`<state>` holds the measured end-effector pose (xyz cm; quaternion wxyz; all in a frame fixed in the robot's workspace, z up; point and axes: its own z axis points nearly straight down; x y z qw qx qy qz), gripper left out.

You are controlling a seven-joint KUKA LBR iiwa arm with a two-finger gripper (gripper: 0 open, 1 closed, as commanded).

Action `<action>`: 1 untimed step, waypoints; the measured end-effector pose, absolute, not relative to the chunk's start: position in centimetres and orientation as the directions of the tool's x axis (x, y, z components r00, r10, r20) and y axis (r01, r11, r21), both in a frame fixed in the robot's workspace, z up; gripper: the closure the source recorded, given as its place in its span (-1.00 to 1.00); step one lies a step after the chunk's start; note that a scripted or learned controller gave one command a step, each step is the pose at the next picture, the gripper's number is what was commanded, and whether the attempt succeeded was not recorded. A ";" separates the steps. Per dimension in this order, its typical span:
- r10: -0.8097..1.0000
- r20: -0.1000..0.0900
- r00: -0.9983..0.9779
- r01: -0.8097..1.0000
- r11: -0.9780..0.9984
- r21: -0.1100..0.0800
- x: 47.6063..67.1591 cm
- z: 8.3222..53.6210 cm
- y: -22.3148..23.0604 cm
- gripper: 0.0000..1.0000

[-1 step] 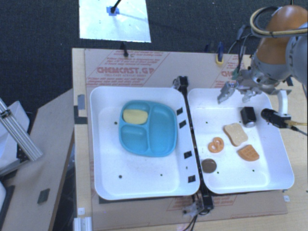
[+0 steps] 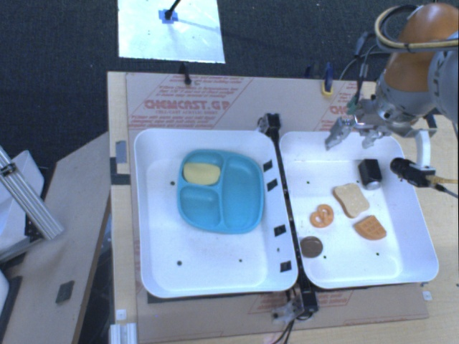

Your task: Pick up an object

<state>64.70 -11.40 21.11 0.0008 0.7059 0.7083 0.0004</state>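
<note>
- The gripper [image 2: 353,137] hangs above the right bin's [image 2: 412,264] far edge, fingers apart, holding nothing.
- In that bin lie a toast slice [image 2: 351,200], pretzel [image 2: 322,216], waffle [image 2: 370,228], brown disc [image 2: 310,246] and black cylinder [image 2: 370,173].
- The left bin [image 2: 161,264] holds a blue divided plate [image 2: 219,190] with a yellow piece [image 2: 201,173].

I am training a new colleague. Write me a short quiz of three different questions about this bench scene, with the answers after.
1. True or false: the yellow food piece lies in a compartment of the blue divided plastic plate.
2. Which bin holds the orange pretzel-shaped piece: A left, B right?
3. Fill in: the hand hovers over the right white bin's ____ edge.

Key: 1 true; 2 B; 3 far.
</note>
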 end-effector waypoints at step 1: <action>1.000 0.000 -0.006 1.000 0.006 -0.001 65.2 15.5 -10.6 -1.00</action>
